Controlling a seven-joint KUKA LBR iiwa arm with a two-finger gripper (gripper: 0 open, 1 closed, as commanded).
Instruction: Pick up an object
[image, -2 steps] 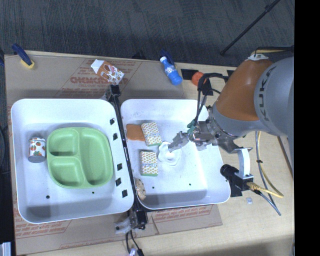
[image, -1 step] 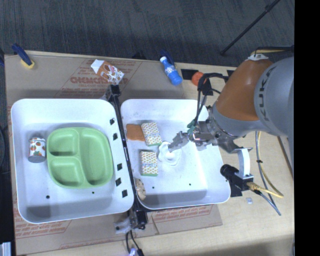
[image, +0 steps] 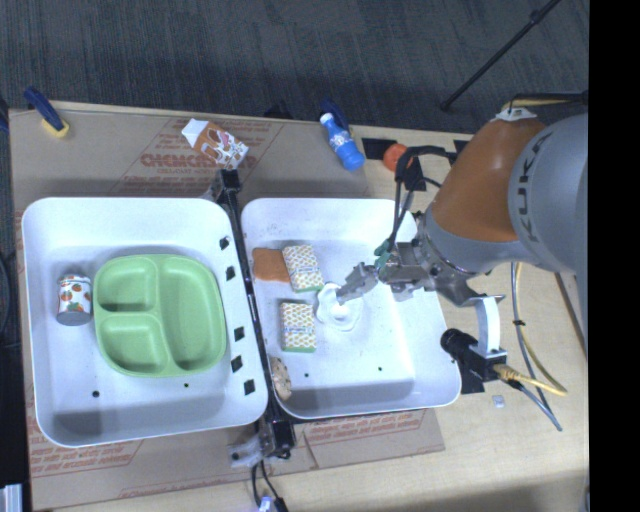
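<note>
The right bin (image: 400, 370) holds an orange block (image: 268, 265), two patterned packets (image: 301, 266) (image: 298, 326) and a small white object (image: 336, 308). My gripper (image: 347, 290) reaches in from the right and hangs low over the bin's middle. Its tip is right at the white object's upper edge, and I cannot see whether they touch. A small brownish item (image: 280, 378) lies at the bin's near left corner. In the left bin (image: 60, 400) are a green divided plate (image: 160, 314) and a small printed can (image: 74, 299).
The grey and orange arm (image: 500, 190) covers the right bin's right rim. Outside the bins at the back lie a blue bottle-like clamp (image: 342, 142), a printed packet (image: 215, 143) and a blue clip (image: 46, 111). Cables (image: 530, 385) trail on the bench at right.
</note>
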